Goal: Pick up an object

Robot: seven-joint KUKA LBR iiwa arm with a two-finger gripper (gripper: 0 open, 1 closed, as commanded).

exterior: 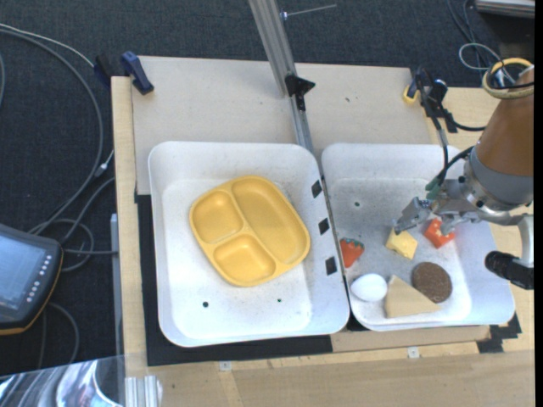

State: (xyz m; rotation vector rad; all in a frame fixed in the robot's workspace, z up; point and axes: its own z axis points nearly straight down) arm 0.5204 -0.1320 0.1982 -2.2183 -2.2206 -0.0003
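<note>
The gripper (428, 214) hangs low in the right bin (365, 164), fingers spread wide and holding nothing. A small orange-red piece (439, 233) lies at its five o'clock, nearly touching; a yellow cheese-like wedge (402, 244) sits at seven. Both look smooth, hard and plastic. The yellow divided tray (249, 229) sits well apart at nine o'clock.

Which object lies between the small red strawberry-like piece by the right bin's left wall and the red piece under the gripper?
In the camera view, a yellow cheese-like block lies between the strawberry-like piece and the red piece at the gripper.
</note>
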